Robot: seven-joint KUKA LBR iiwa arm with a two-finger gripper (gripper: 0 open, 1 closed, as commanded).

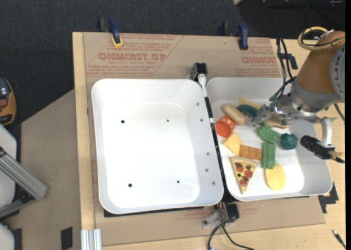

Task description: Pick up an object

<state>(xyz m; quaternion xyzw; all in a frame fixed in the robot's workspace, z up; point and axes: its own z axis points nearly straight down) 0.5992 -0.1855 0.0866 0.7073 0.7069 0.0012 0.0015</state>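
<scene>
The right bin [313,184] holds several toy foods: a tan bread roll [235,114], a red tomato [224,128], a yellow cheese wedge [233,143], an orange cracker [250,152], a pizza slice [243,172], a yellow lemon [275,178], a long green vegetable [269,148] and a dark green lump [288,141]. My gripper [270,115] hangs low over the far middle of this bin, between a teal piece [248,110] and the green vegetable's top end. It partly hides what lies under it. I see nothing lifted off the bin floor.
The left bin [107,134] shows a bare white floor with small dark dots. A black divider rail [211,128] runs between the bins. Blue clamps [115,30] [242,34] hold the cardboard at the back edge. Cables [284,60] trail behind the arm.
</scene>
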